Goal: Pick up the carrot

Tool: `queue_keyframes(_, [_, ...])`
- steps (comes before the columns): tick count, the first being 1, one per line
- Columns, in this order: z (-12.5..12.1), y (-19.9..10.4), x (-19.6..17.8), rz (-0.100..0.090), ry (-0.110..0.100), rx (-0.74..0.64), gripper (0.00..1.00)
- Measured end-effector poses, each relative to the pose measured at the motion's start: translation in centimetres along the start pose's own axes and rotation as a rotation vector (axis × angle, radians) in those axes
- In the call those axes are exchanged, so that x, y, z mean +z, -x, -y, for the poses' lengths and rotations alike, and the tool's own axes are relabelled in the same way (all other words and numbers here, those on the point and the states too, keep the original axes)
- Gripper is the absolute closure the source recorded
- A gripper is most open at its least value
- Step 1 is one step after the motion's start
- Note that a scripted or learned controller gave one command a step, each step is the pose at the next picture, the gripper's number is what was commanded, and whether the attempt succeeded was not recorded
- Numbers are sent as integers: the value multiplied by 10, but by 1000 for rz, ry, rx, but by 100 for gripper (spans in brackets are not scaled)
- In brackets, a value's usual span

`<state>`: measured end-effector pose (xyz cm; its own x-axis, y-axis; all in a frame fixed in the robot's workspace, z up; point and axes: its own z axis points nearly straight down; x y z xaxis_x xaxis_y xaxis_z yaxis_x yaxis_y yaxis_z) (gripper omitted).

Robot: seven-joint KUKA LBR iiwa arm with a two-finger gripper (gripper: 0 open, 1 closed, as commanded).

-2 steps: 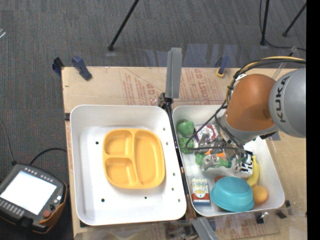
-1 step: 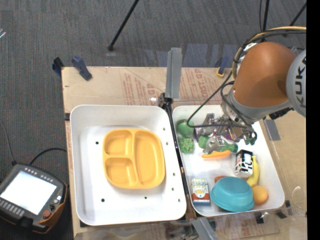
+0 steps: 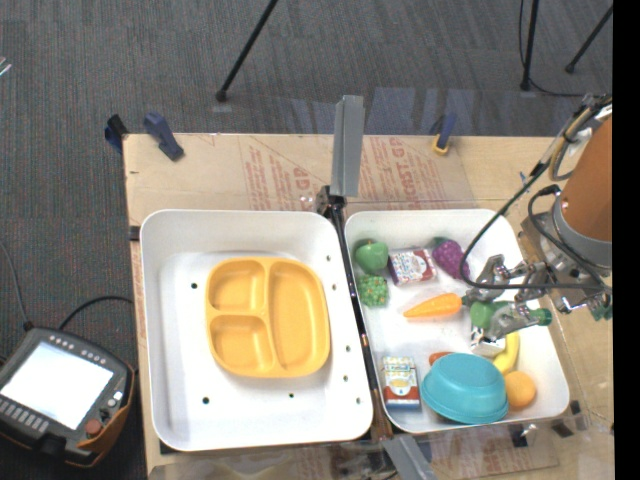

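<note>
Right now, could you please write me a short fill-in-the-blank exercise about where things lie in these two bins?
1. The carrot lies in the ____ bin as the camera sees it.
2. The divided tray in the other bin is coloured ____.
3. The bowl near the carrot bin's front edge is coloured ____.
4. The gripper sits to the carrot's ____ in the camera view.

Missing words: right; yellow; blue; right

Yellow divided plate (image 3: pixel 268 317), teal bowl (image 3: pixel 465 388)

arm (image 3: pixel 590 183): orange band, grey wrist | black cables | metal fingers, green tips
</note>
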<state>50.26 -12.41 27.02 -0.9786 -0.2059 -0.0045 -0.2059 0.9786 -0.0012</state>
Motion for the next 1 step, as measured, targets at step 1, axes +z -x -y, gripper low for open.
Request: queue_keyframes(1, [84,29,-109,6,-4,-144,100])
